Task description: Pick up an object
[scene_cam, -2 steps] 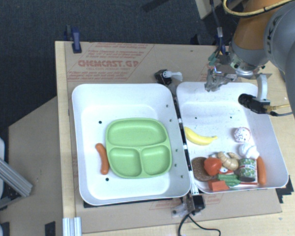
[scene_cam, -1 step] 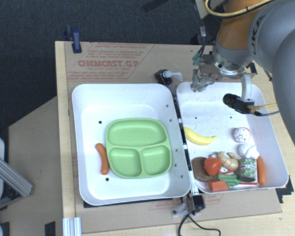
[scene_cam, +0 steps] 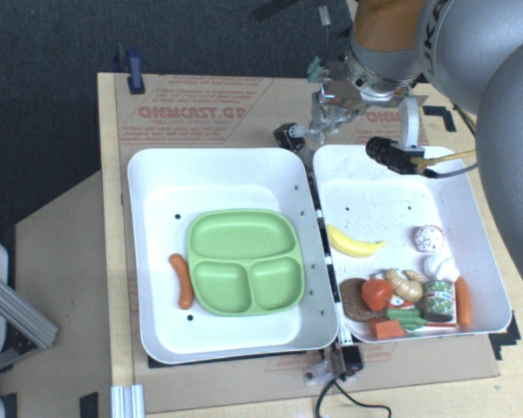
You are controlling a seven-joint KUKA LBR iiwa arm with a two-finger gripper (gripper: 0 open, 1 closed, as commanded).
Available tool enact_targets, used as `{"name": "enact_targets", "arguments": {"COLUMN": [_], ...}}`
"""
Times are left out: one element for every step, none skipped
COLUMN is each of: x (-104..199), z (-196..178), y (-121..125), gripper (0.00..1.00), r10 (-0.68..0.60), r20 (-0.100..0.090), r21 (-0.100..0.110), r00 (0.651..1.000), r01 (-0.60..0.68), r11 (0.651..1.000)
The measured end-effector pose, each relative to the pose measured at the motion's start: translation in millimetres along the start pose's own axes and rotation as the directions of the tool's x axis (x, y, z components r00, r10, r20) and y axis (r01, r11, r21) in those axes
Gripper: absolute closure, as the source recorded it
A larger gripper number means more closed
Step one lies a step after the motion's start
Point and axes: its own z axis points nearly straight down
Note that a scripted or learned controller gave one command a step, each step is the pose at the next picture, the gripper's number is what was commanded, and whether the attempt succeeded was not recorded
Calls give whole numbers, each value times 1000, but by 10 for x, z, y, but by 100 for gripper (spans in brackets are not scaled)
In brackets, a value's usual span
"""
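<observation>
The pincer (scene_cam: 331, 116) hovers above the bins' far edge; its grip state cannot be told. Descending here, it risks striking the right bin (scene_cam: 471, 233) rim, missing the banana (scene_cam: 355, 243).

Two bins sit side by side on the bench (scene_cam: 113, 233). The left bin (scene_cam: 148, 181) holds a divided plate (scene_cam: 244, 261) near its centre, with a sausage (scene_cam: 183, 280) just beside the plate's left edge. In the right bin (scene_cam: 471, 207), a banana (scene_cam: 354, 243) lies near the left wall. An egg (scene_cam: 428, 238) lies well to the banana's right. A pile of toy food (scene_cam: 405, 301) crowds the front corner. The gripper (scene_cam: 331, 120) hangs over the bench behind the bins, near their shared edge.
</observation>
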Motion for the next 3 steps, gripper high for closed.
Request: {"name": "enact_targets", "arguments": {"x": [371,-340,-429], "z": [331,341,366], "y": [-112,-81,-389], "gripper": [100,100,100], "r10": [5,16,11], "r20": [1,5,3], "r21": [16,14,16], "r00": [1000,1000,1000], "r01": [-5,-16,-11], "r11": [1000,1000,1000]}}
